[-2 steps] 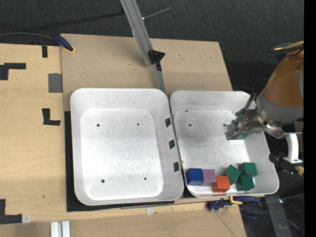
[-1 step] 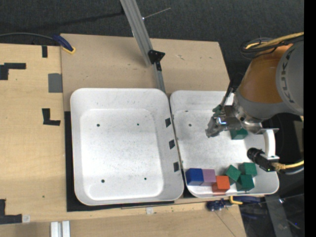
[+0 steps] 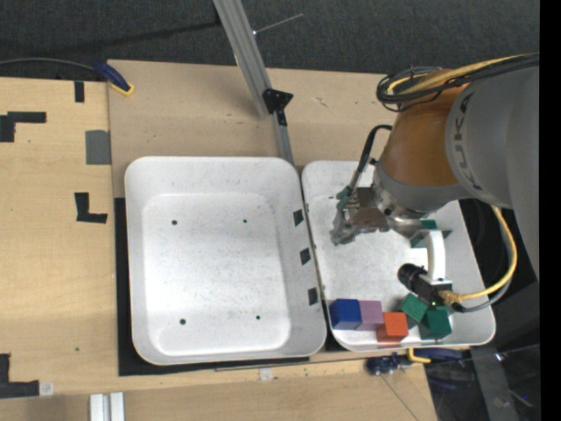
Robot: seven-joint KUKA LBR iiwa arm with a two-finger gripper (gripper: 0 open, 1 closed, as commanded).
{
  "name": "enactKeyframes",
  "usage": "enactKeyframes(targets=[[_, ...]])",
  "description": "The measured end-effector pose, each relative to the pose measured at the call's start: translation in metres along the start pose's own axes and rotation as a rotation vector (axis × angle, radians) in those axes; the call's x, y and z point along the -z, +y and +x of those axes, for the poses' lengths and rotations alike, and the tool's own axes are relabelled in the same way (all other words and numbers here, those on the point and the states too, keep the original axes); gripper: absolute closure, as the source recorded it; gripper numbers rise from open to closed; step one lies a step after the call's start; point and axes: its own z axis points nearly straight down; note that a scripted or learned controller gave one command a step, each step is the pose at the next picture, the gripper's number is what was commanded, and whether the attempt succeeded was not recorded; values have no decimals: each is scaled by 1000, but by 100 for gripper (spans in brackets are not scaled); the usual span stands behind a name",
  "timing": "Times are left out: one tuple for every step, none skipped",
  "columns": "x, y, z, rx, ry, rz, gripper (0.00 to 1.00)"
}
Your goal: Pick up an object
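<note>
My gripper [image 3: 344, 231] hangs over the upper left part of the right bin [image 3: 337, 182], reaching in from the right. Nothing shows between its fingers. Along the bin's near edge lie several blocks: a blue block [image 3: 346, 313], a purple block [image 3: 371, 312], an orange block [image 3: 394, 324] and a green block [image 3: 427, 315]. The blocks sit well below the gripper in the view, apart from it. A small teal piece [image 3: 428, 224] peeks out beside the wrist.
The left bin [image 3: 215, 257] stands beside the right one, its rim touching it in the middle. A slanted metal pole [image 3: 250, 46] rises behind the bins. Bare wooden bench lies to the left and behind.
</note>
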Motion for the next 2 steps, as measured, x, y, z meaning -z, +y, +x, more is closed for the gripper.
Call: enactKeyframes(targets=[[3,1,45,-1,0,0,100],[14,12,89,-1,0,-1,100]])
